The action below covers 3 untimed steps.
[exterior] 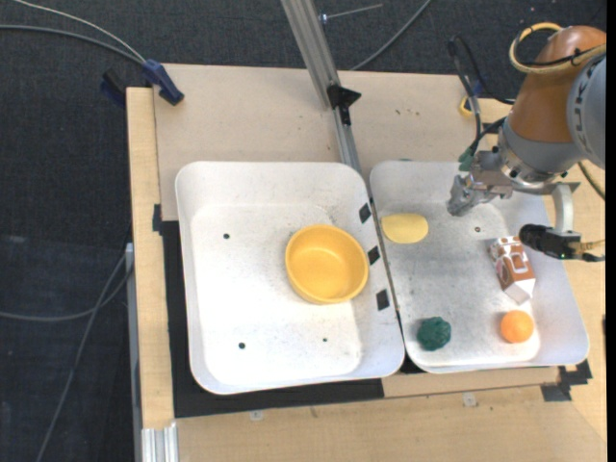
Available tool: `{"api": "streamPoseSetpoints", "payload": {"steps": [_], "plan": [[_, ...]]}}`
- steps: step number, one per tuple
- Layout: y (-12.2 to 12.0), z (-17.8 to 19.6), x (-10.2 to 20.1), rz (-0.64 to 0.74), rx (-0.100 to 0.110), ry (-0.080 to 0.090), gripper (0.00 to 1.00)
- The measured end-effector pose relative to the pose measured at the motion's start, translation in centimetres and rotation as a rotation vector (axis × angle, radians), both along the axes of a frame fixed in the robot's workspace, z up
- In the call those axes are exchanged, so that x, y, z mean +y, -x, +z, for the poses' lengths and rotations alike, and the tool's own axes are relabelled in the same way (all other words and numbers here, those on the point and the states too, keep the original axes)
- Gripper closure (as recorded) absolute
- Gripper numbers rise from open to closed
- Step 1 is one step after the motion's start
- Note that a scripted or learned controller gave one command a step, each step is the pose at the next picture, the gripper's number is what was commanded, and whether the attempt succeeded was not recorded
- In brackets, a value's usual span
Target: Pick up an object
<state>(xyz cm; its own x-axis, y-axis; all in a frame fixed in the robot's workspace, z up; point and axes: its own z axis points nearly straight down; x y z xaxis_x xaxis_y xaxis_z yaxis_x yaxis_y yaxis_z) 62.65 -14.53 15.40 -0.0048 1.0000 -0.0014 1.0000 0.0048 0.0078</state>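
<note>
- Hovering over the upper part of the right bin [568, 340], the hand [469, 198] holds nothing that can be seen; whether it is open or closed cannot be told from this angle.
- Step in hand, as judged: approach and selection. No object is lifted yet; all 4 candidates in the right bin lie on its floor.
- Nearest row of the right bin: a dark green lump [434, 332] at the left and a small orange ball [517, 326] at the right, well apart from each other.
- Middle of the right bin: a small red-and-white carton [512, 264] near the right wall, lying tilted.
- Farther up: a pale yellow oval piece [405, 227] just beside the left wall of the right bin. It is the object nearest the hand and lies to the left of it.
- Left bin [207, 186]: contains 1 yellow bowl [327, 263], upright, toward its right side.
- Next move, as judged: shift the hand left until it is centred over the yellow oval piece, descend with the jaws apart, then close. The piece looks low and flat, so a shallow descent may miss it.
- Both bins rest side by side on the surface [250, 114].
</note>
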Motion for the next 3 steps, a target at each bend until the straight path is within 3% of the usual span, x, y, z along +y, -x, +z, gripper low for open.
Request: {"api": "streamPoseSetpoints", "payload": {"steps": [2, 3], "plan": [[-0.2, 7.2, 0.1, 0.000, 0.004, -0.001, 1.00], [2.0, 6.4, 5.5, 0.003, 0.022, -0.008, 1.00]]}}
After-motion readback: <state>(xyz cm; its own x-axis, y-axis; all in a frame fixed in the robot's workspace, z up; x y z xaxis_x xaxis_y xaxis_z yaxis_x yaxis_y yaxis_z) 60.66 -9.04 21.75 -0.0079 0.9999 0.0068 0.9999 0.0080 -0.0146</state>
